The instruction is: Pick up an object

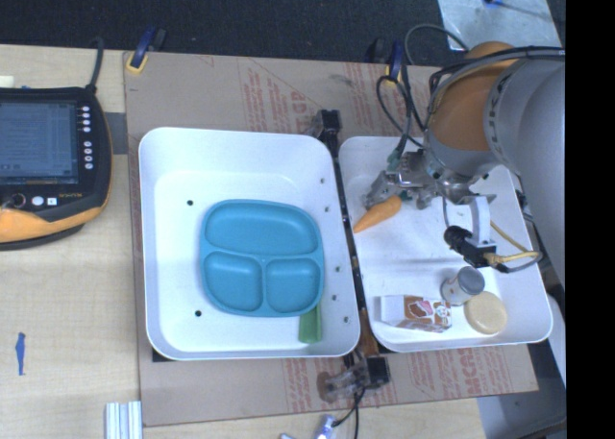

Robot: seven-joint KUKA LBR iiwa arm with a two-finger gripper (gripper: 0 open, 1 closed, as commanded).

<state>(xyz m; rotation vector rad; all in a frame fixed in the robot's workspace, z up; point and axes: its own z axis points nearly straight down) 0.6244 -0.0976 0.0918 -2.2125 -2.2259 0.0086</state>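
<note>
Bench (77, 331), right bin (423, 264): we log gripper (396, 187) touching carrot's (377, 216) upper-right end; carrot slants down-left; grip state we cannot tell.

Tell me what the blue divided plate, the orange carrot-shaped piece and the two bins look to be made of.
Blue divided plate: likely moulded plastic, with an even matte colour and rounded compartments. Orange carrot-shaped piece: probably a plastic or rubber toy, uniformly coloured. White bins: seemingly thin smooth plastic, with soft glare and rounded corners.
</note>
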